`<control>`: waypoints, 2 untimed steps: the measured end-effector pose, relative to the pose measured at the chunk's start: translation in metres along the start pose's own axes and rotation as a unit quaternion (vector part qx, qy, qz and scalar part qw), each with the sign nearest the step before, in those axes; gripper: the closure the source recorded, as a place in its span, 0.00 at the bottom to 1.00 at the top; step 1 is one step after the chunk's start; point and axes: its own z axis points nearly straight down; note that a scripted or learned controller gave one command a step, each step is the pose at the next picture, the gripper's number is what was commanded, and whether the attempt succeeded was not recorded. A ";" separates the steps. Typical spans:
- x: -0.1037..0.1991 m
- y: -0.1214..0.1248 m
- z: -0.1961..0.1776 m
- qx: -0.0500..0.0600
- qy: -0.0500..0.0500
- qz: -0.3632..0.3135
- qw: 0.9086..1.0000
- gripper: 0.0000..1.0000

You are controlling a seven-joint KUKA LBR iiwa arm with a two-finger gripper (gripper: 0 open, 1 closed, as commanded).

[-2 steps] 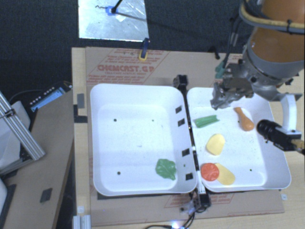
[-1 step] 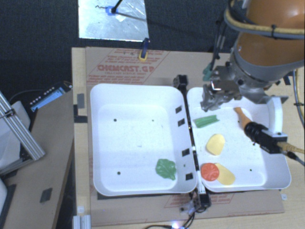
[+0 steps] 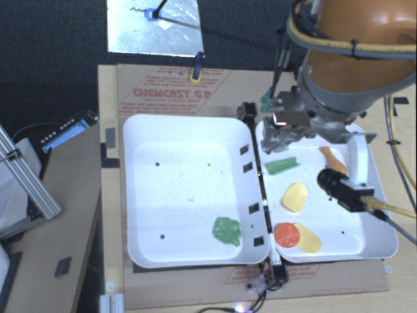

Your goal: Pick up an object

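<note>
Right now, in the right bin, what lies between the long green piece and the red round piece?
In the camera view, a pale yellow piece lies between the long green piece and the red round piece, on the right bin floor, apart from both.

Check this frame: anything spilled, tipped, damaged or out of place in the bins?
Nothing stands out. The green leaf toy lies flat in the left bin. The green strip, yellow piece and red piece lie inside the right bin.
</note>
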 end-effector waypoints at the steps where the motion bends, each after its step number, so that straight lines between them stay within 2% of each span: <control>1: 0.017 0.000 0.005 0.000 0.000 0.000 1.000 1.00; 2: 0.027 0.000 0.014 0.000 0.000 0.000 1.000 1.00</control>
